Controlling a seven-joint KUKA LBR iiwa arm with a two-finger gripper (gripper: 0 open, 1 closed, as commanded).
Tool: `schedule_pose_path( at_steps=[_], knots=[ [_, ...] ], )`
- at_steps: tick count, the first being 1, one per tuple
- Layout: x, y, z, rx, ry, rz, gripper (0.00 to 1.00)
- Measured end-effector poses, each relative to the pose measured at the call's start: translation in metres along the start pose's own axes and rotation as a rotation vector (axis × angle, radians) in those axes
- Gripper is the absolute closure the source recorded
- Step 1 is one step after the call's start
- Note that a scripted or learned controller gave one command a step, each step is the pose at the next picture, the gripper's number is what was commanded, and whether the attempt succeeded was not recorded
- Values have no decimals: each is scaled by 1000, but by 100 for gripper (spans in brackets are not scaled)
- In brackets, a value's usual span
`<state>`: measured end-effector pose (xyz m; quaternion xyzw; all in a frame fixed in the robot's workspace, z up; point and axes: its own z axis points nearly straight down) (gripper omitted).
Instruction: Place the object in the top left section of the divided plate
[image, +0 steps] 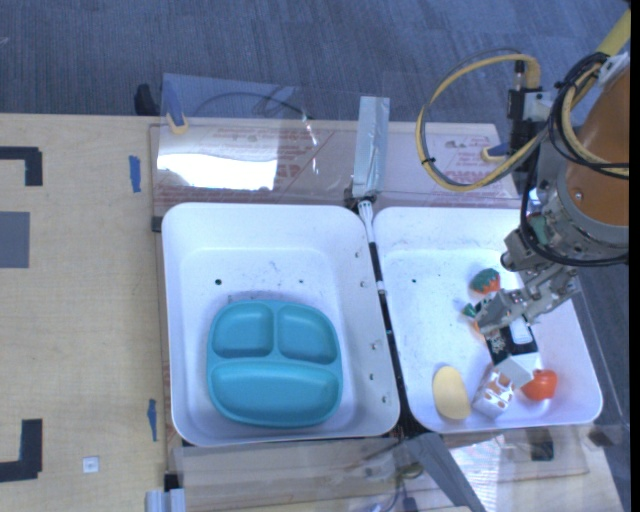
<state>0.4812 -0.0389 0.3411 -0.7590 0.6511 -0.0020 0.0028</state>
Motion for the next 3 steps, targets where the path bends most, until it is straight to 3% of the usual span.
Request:
schedule_pose_path(
  at_steps=[1,2,3],
  knots=[
    [-4,-33,-96,1,-1,145,100],
    [-37,-46,-56,-10,-4,71,100],
    [-15,-139,-94,2,-3,425,100]
  ],
)
